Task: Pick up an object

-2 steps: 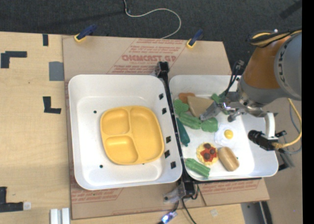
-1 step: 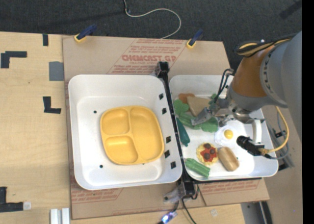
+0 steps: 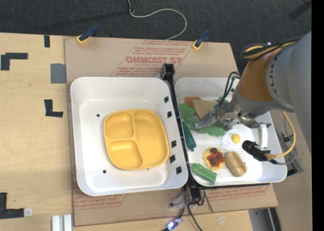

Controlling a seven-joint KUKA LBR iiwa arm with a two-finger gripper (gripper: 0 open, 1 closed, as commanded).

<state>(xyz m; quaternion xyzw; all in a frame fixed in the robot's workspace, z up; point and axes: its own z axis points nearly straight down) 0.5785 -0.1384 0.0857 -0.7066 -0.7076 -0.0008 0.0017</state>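
**A:** Nearest you, at the front rim of the right bin (image 3: 276, 177), lie a green pod-shaped piece (image 3: 204, 173) and a brown bread roll (image 3: 236, 164), with a little pizza slice (image 3: 214, 158) and a fried egg (image 3: 234, 138) just behind them. Which one do you go for?

**B:** You have the gripper (image 3: 206, 120) down among the green leafy pieces (image 3: 188, 113) at the middle of that bin, beside a tan slice (image 3: 202, 106). I cannot tell how the jaws stand, or whether anything sits between them.

**A:** How will those pieces handle?

**B:** I'd judge them to be light toy food, probably hard and smooth, so they may slide or tip out of a pinch. Take the leaf across its narrow width, or the roll across its short side, which looks the surer hold.

**A:** And room to move?

**B:** Little. The pieces crowd together, a dark green tool (image 3: 188, 137) lies along the wall shared with the left bin (image 3: 81, 139), and cables trail off the wrist. You get open floor over there around the yellow divided plate (image 3: 135, 139). Lift straight up before you travel sideways.
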